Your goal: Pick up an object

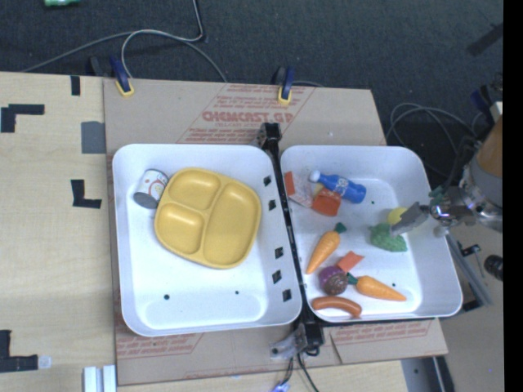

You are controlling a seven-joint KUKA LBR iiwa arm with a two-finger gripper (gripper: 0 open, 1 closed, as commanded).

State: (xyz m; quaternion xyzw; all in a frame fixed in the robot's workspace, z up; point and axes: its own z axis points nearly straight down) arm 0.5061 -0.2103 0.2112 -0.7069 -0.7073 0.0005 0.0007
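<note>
Yellow divided plate [207, 216] beside small can [150, 189]

i see the left bin [131, 300] holding a yellow divided plate [207, 216], with a small can [149, 189] touching the plate's left edge. behind the left bin lies printed cardboard [245, 114] held by two clamps [122, 78]. far behind, a green bottle [61, 0] lies on dark floor.

1. The arm [487, 178] comes in from the right, only its wrist end in frame.
2. The gripper [413, 219] sits low, pointing left and slightly down.
3. Honestly too blurry to make out more.
</note>
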